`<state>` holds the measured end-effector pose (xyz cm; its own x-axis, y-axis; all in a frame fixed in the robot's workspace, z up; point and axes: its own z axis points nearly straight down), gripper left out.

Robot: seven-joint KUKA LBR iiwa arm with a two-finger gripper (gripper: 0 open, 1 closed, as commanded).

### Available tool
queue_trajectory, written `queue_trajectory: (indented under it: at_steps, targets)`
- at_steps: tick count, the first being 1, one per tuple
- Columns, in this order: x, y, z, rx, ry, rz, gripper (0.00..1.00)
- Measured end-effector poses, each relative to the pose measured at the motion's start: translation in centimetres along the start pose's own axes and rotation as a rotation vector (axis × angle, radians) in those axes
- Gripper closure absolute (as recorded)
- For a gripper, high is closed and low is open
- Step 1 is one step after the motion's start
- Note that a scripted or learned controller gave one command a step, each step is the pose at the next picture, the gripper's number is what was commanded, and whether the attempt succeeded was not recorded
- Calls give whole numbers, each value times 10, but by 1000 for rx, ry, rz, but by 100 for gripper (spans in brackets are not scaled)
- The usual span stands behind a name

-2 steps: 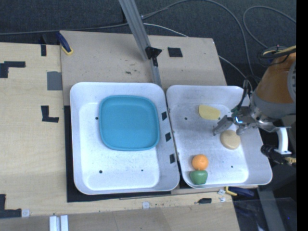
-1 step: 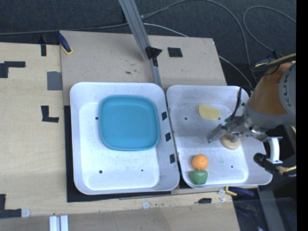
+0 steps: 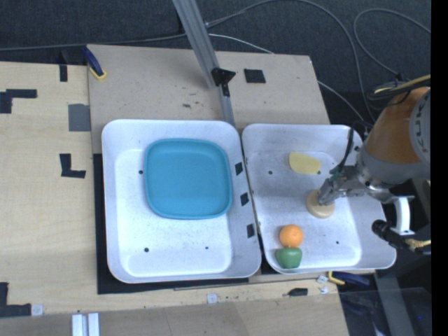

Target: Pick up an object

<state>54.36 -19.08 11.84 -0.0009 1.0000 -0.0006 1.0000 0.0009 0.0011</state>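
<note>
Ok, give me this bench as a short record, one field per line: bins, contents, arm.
left bin: holds a blue square plate
right bin: holds four small things
yellow piece: flat, near the bin's far side
tan round piece: mid-bin, directly under the gripper
orange ball: near the front edge, touching the green piece below it
arm: reaches in from the right, gripper low over the tan round piece
grasp: cannot tell

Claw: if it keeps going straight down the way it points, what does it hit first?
Most likely the small tan round object in the right bin: the claw sits directly above or already on it. Contact is hard to judge from one slanted view.
</note>
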Motion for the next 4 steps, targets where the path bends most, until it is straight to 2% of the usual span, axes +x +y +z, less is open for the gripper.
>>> queue_trajectory:
  at_steps: [2, 3, 4]
  targets:
    - [-4, 4, -114, -3, 0, 0, 100]
    - [51, 9, -122, 1, 2, -4, 100]
    - [103, 14, -111, 2, 2, -3, 100]
